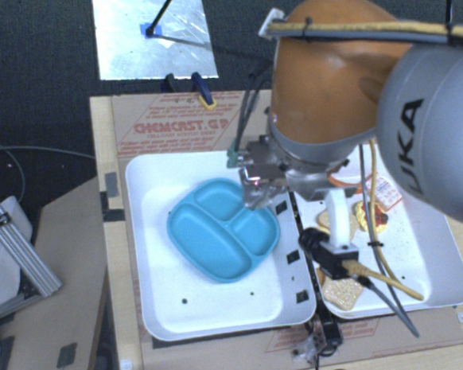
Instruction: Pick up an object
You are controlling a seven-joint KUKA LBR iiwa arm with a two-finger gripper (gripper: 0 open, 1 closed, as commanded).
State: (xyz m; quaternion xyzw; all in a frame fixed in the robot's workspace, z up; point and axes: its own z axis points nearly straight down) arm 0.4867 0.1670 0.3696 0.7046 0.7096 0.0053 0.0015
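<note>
- The gripper [257, 188] sits over the far right rim of the plate [221, 230]; its opening cannot be told.
- The plate is blue, three-sectioned, lying in the left bin [165, 305].

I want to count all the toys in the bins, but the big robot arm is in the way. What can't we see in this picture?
- End effector: its fingers are tucked under the arm's wrist, over the blue plate; whether anything is held is hidden.
- Right bin: much of it lies behind the arm, so some toys can't be counted.
- Small toys there: half covered by cables and too small to name.
</note>
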